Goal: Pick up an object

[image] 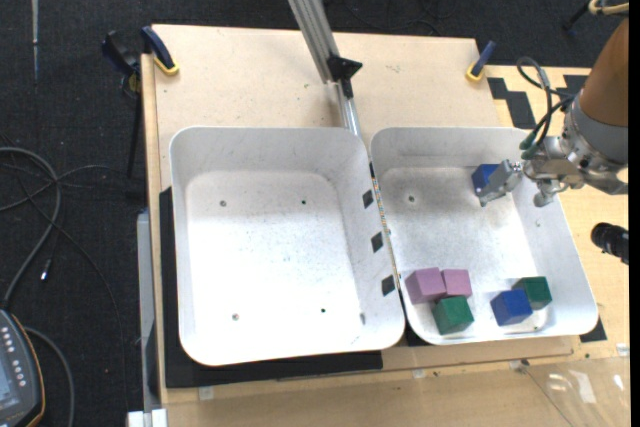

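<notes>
My gripper (522,192) hangs over the back right part of the right bin (430,155), and its two fingers stand apart with bare bin floor showing between them. A small blue block (486,177) sits just left of the left finger (499,189), outside the gap; whether they touch I cannot tell. At the bin's front lie two purple blocks (425,283) (458,280), a green block (453,314), another blue block (511,306) and a second green block (537,291).
The left bin (200,155) lies beside the right one, sharing a middle wall (372,215). A slanted metal bar (305,0) reaches in from the back. Clamps (160,52) (479,61) grip the wooden bench's far corners.
</notes>
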`<action>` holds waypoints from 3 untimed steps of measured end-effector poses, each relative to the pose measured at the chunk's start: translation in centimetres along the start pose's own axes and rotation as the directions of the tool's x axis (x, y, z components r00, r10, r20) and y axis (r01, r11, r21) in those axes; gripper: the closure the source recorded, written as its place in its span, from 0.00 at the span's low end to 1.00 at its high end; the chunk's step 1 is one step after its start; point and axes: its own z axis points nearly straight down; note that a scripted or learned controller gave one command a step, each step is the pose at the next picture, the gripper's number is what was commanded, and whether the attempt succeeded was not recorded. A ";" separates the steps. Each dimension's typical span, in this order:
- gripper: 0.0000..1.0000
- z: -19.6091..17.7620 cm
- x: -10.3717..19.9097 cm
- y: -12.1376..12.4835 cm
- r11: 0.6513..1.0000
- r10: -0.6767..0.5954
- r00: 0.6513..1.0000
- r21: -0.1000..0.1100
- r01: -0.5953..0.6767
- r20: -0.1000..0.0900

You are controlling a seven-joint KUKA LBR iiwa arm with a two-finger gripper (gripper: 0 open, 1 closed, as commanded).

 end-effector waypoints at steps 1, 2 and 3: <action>0.00 14.4 -3.9 5.0 1.000 0.001 1.000 0.007 -0.001 0.000; 1.00 12.9 -3.9 5.2 1.000 -0.001 1.000 -0.002 0.001 0.002; 0.00 12.9 -3.9 5.2 1.000 -0.001 1.000 -0.001 0.001 0.002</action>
